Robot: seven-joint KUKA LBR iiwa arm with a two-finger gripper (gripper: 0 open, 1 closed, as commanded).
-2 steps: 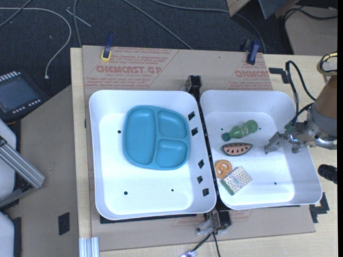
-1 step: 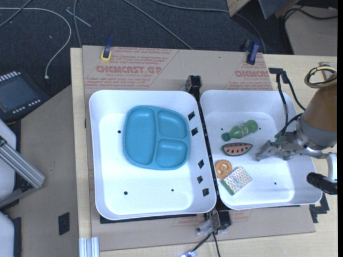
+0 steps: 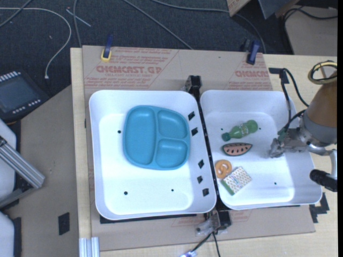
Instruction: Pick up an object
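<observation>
Cardboard-topped bench (image 3: 161, 63) carries two white bins. Nearest in the right bin (image 3: 268, 194) lie a patterned packet (image 3: 237, 180) and a pretzel (image 3: 223, 168), then a watermelon slice (image 3: 237, 149), then a green bottle (image 3: 240, 129). The gripper (image 3: 277, 148) hangs low beside them at the right; I cannot tell its state. A blue divided plate (image 3: 156, 137) sits in the left bin (image 3: 107, 159).

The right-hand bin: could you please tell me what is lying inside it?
Inside the right bin lie a green bottle, a watermelon slice, a pretzel and a small packet. The gripper covers a patch of floor near the right wall.
</observation>
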